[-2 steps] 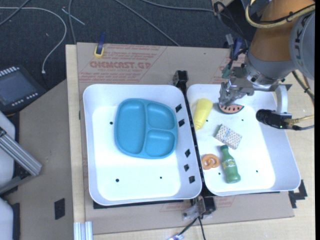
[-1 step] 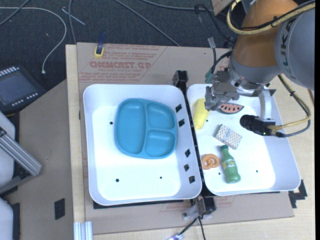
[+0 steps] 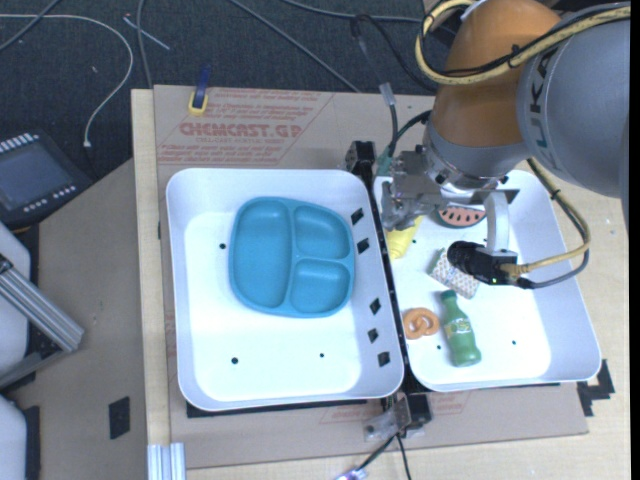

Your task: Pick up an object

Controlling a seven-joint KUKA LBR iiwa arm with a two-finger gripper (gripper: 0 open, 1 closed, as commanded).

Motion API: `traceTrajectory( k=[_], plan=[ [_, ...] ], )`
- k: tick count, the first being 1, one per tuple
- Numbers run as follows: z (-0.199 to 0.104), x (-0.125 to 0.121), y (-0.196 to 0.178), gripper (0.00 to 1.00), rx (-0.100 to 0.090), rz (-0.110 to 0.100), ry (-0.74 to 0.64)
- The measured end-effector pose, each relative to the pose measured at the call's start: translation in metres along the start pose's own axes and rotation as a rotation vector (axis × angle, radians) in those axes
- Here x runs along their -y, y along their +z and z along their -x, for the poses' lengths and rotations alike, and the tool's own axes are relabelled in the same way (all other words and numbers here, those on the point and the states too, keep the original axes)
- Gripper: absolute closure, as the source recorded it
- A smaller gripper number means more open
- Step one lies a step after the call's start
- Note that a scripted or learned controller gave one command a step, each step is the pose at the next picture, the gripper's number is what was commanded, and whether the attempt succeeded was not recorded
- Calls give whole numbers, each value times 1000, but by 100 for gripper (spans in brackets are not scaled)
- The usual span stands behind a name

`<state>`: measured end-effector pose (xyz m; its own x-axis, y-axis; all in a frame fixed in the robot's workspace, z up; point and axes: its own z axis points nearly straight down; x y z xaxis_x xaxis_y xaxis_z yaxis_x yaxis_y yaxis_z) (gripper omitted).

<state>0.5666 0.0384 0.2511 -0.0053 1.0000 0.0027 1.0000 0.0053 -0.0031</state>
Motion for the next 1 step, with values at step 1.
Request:
traceTrajectory(
  k=[1],
  plan=[
    [-44, 19, 17, 100, 0, -2, 1]
  ],
)
